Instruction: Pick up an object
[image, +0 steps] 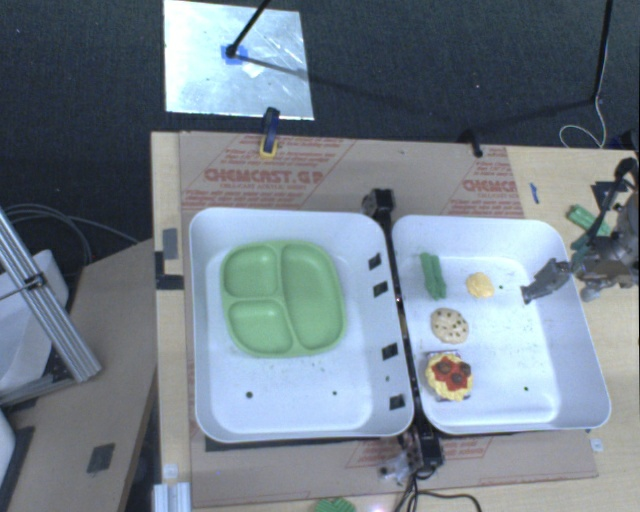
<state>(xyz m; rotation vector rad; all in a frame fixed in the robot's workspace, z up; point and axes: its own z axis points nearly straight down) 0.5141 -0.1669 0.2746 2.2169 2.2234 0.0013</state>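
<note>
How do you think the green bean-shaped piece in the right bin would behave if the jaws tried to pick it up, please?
The green bean piece looks like moulded toy food, so probably stiff and light. It is long and narrow, lying flat on the right bin, so it may spin or slide if nudged off-centre. Its smooth surface could slip.

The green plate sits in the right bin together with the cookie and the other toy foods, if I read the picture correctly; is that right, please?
Not quite. The camera view shows the green plate alone in the left bin. The cookie and the other toy foods do lie in the right bin, as you said.
</note>
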